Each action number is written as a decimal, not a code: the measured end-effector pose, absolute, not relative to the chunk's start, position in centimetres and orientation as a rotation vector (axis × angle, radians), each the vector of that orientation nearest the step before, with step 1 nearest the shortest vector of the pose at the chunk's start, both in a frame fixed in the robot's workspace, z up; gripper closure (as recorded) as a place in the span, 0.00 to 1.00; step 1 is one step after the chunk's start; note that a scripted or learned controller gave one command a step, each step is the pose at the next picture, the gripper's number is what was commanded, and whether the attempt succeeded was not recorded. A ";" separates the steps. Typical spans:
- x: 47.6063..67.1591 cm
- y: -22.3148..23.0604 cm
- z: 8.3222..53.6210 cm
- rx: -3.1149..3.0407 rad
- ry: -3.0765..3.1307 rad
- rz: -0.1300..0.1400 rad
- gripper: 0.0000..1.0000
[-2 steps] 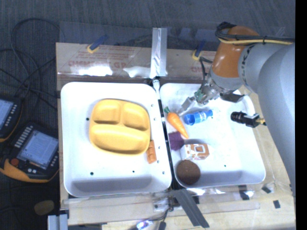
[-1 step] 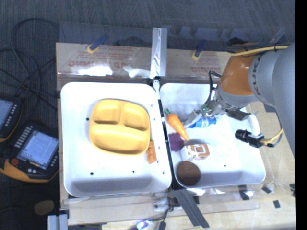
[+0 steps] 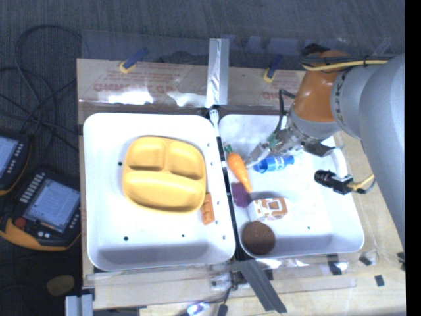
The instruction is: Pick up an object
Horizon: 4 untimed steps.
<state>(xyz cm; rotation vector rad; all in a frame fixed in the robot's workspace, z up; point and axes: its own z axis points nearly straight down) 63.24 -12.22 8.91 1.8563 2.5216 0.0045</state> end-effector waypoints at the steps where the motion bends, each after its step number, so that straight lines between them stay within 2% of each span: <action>1: 63.2 -12.2 8.9 1.856 2.522 0.005 0.00; 2: 61.5 -10.7 9.0 1.909 2.477 0.003 0.00; 3: 58.8 -10.8 9.0 1.924 2.467 0.007 0.00; 4: 58.9 -10.8 10.0 1.925 2.466 0.011 1.00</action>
